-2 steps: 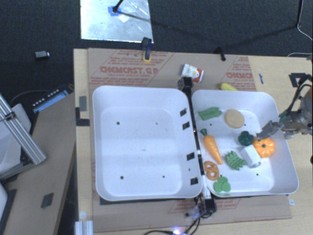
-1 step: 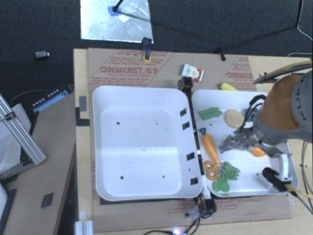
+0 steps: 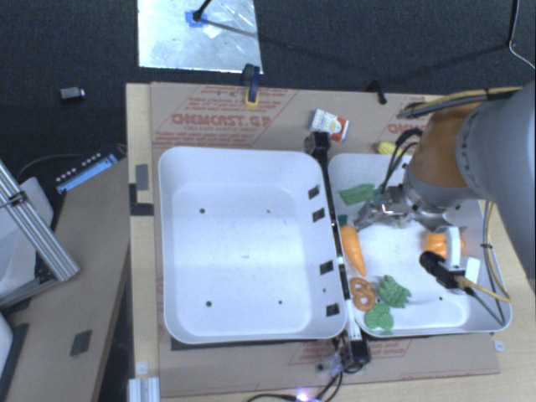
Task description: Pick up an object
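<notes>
Bench: brown, carries two white bins side by side.
Left bin: bare white floor.
Right bin: holds the toys.
Arm: reaches in from the right, wrist low over the right bin.
Claw: state cannot be told; nothing seen in its grip.
Carrot: just below-left of claw, along the bin's left wall.
Green leaf: just above-left of claw.
Pretzel, broccoli: near front wall.

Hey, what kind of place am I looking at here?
Most likely a robotics lab bench set up for grasping trials. A grey and orange robot arm reaches over two white bins; the right one holds toy items like a carrot. Cables run across the dark floor.
</notes>
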`<control>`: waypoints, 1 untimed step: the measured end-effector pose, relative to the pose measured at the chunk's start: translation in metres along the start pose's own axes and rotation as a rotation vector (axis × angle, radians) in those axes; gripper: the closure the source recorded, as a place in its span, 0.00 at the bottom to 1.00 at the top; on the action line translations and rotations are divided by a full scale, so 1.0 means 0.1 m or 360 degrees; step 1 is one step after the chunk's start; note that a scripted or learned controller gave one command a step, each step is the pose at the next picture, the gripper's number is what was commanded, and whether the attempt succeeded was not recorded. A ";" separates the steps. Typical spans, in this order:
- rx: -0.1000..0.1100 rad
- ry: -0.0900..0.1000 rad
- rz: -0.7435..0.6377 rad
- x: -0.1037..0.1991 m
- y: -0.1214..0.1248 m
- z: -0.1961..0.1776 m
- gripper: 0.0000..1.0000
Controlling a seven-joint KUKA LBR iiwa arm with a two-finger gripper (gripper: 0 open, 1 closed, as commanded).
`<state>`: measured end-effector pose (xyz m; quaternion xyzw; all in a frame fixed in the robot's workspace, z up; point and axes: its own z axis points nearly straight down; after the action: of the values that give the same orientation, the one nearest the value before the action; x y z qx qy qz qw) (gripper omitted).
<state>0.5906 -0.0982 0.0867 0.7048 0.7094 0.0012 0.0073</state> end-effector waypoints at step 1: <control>0.0006 0.0010 0.0001 -0.31 0.67 0.02 0.00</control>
<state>0.6583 -0.1286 0.0861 0.7050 0.7092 0.0019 0.0037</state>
